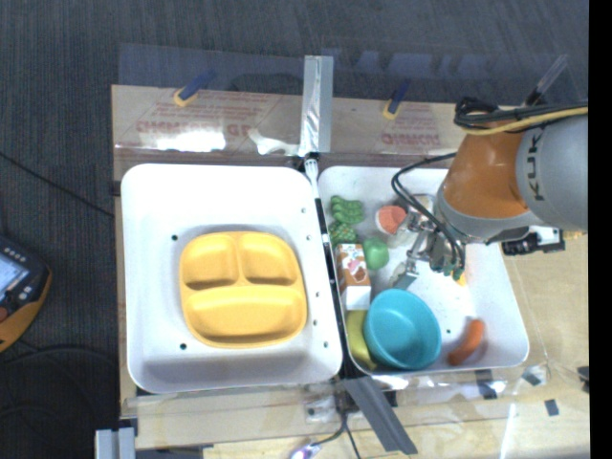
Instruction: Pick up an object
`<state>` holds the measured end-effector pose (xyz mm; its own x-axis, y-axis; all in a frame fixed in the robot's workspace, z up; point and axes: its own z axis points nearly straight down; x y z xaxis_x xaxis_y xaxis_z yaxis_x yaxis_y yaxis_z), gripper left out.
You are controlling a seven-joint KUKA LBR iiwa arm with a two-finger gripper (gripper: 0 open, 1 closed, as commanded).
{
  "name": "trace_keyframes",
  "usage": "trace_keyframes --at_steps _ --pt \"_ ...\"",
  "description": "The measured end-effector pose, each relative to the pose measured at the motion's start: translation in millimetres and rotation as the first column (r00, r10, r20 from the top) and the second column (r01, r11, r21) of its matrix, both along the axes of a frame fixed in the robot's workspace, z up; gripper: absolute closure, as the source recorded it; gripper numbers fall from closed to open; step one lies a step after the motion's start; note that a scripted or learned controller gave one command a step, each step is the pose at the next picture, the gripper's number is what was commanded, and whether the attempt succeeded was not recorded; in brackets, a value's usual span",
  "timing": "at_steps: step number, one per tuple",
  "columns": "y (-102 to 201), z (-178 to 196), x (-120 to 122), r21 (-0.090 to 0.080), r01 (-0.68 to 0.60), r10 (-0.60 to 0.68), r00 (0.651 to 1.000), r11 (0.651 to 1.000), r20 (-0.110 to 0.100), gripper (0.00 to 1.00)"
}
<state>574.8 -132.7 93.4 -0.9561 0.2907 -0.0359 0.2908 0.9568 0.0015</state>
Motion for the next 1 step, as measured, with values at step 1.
trace_keyframes --at_steps 1 --pt "30.3 -3.5 81.9 0.002 -0.126 0.126 0.992 0.992 -0.023 0.0"
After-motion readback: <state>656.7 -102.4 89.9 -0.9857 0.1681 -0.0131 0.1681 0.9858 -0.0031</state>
